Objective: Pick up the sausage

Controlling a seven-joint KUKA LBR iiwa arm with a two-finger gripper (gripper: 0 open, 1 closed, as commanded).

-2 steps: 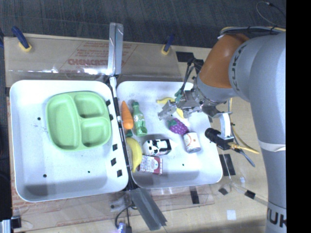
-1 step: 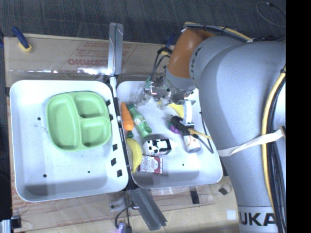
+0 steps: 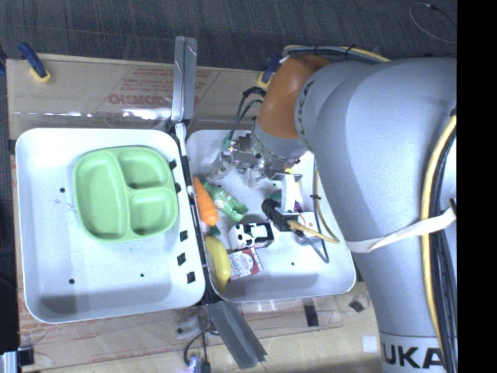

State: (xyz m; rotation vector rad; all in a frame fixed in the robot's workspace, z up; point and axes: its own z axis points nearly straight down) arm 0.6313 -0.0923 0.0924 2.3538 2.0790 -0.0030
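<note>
Over the far end of the right shallow white bin [image 3: 299, 274], the hand [image 3: 237, 162] hangs low; I cannot tell how open it is. Nor can I tell the sausage from the clutter beside the orange toy carrot [image 3: 206, 200].

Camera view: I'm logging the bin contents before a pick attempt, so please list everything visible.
left bin: one, white, left side of bench
right bin: one, white, beside the left bin
divided plate: one, light green, in left bin
carrot: one, orange, right bin, along its left wall
green item: one, green, just right of carrot; too small to identify
yellow item: one, yellow, right bin's near left corner
black-and-white item: one, mid right bin
packet: one, reddish and white, beside yellow item
clip: one, blue, bench's far left
arm: one, grey with orange band, reaching from right
gripper: one, over right bin's far part
</note>
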